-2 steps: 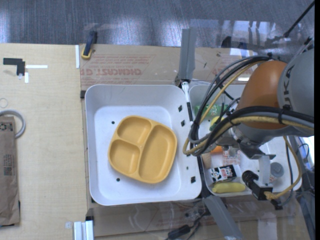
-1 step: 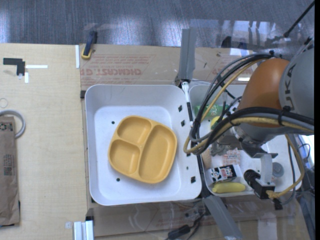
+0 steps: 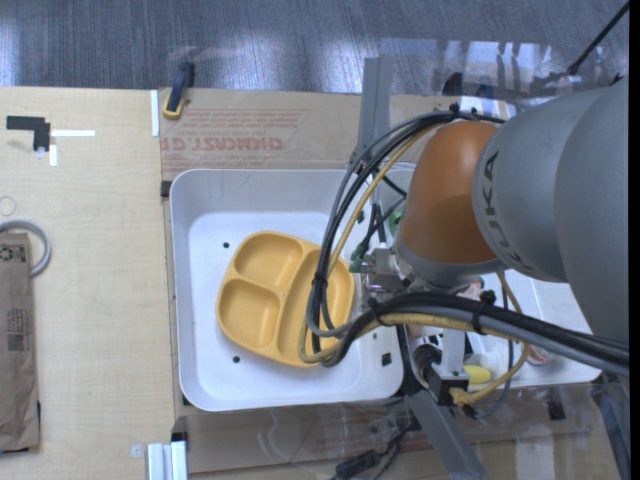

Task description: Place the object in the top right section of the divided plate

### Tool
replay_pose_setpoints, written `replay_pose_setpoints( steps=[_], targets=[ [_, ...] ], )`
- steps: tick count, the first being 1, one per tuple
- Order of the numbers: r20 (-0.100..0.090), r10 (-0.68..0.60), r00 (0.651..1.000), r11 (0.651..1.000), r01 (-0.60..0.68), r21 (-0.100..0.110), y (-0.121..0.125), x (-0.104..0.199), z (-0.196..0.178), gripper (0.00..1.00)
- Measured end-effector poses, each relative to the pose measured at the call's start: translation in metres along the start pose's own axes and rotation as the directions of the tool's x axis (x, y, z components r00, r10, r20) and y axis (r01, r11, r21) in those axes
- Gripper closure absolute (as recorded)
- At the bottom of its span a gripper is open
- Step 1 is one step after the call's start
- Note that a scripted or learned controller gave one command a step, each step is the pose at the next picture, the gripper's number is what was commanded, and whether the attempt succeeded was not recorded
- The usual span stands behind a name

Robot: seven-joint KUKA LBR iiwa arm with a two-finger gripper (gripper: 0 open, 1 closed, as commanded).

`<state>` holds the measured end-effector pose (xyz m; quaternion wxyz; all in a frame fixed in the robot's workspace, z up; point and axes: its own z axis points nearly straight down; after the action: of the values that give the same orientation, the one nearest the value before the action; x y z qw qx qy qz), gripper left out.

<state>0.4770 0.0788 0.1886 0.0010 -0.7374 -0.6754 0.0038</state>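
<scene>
A yellow divided plate (image 3: 272,296) with three sections lies tilted in the left white bin (image 3: 200,368), and all the sections I can see are bare. The grey arm with its orange band (image 3: 450,203) reaches in from the right and hangs over the seam between the two bins. My gripper (image 3: 373,266) sits under the wrist by the plate's right rim, mostly hidden by cables. No object shows between its fingers. Cables cover the plate's right edge.
The arm covers most of the right bin; a small yellow item (image 3: 477,374), a red and white bit (image 3: 480,290) and a green bit (image 3: 397,216) peek out there. Cardboard (image 3: 240,133) lies behind the bins. A brown bag (image 3: 15,338) lies far left.
</scene>
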Motion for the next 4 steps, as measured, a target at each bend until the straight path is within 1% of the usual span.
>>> replay_pose_setpoints(
  steps=[1, 2, 3, 4],
  targets=[
    [-0.006, -0.064, 0.998, 0.998, 0.064, -0.017, 0.003, 0.044, 0.092, 1.00],
    [0.000, 0.259, 0.966, 0.966, -0.259, -0.001, 0.002, 0.030, 0.048, 1.00],
    [0.002, -0.004, 1.000, 1.000, 0.004, -0.002, 0.004, 0.134, 0.010, 1.00],
    [0.008, -0.005, 1.000, 1.000, 0.005, 0.003, 0.004, 0.132, 0.004, 1.00]
  ],
)
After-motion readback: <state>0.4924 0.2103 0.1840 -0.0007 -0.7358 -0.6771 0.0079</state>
